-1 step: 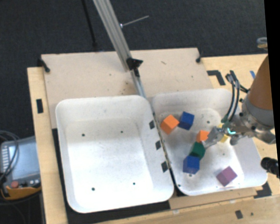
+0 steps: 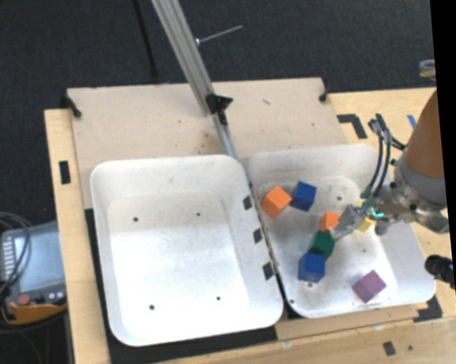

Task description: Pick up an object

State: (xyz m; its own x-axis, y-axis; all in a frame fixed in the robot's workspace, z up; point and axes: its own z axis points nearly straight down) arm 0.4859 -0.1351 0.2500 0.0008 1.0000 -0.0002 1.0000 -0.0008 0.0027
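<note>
We are at the reach step: gripper (image 2: 345,228) is low in the right bin (image 2: 403,281), beside the small orange block (image 2: 330,221) at the bin's 12 o'clock. We cannot tell the jaws' state. Next: centre over it, close, lift.

arm (image 2: 424,152) cut off at right edge, claw (image 2: 344,225) fingers too blurred to read

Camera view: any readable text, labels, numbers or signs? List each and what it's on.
None legible.
Pendant-like device with a screen at the left edge: screen and buttons too blurred to read.
Black marks on the bench: plain tape-like strips, no characters.
Blocks in the right bin, such as the orange cube and purple cube: plain faces, no print.
Left bin: only dark specks.
</note>
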